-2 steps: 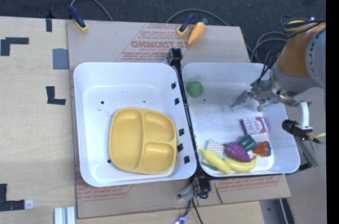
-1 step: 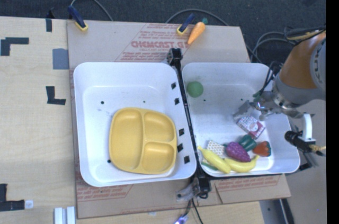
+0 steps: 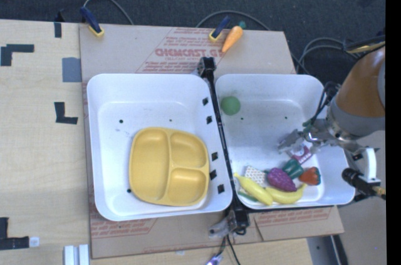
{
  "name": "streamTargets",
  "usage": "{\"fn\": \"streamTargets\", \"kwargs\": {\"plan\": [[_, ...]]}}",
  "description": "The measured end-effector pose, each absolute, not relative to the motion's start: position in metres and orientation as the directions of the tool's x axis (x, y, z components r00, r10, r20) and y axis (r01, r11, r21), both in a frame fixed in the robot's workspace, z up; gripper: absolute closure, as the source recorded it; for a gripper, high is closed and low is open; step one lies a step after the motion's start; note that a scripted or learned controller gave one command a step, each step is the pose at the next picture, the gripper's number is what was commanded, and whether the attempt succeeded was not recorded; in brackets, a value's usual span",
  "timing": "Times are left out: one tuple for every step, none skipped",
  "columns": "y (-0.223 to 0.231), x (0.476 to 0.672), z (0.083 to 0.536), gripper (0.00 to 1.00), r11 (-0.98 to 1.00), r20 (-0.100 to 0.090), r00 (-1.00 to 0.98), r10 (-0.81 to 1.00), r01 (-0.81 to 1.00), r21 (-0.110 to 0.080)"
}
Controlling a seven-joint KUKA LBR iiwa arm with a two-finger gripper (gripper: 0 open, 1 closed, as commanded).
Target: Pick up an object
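1. Red lettering on the cardboard sheet [image 3: 182,54] under the bins, upper centre of the frame, appears to read "CHEMCAST"; smaller print is illegible.
2. Gripper [image 3: 294,143] sits low in the right bin [image 3: 276,85], right of centre. Whether the fingers are open or closed cannot be told; nothing is visibly held.
3. Toy food lies at the bin's lower edge: banana [image 3: 266,193], purple grapes [image 3: 281,179], red piece [image 3: 310,176].
4. Green ball [image 3: 230,105] lies upper left in that bin.
5. Yellow divided plate [image 3: 168,165] occupies the left bin [image 3: 106,132].
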State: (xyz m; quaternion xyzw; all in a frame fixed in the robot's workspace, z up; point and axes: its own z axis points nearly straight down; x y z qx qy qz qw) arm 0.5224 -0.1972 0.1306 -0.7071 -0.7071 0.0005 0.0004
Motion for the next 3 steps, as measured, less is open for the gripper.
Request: {"fn": "streamTargets", "kwargs": {"plan": [[-0.198, 0.591, 0.087, 0.0, 0.002, -0.001, -0.002, 1.0, 1.0, 0.005], [-0.203, 0.531, 0.115, 0.0, 0.0, -0.001, 0.0, 1.0, 1.0, -0.001], [-0.213, 0.514, 0.087, 0.0, 0.002, -0.001, -0.002, 1.0, 1.0, 0.004]]}}
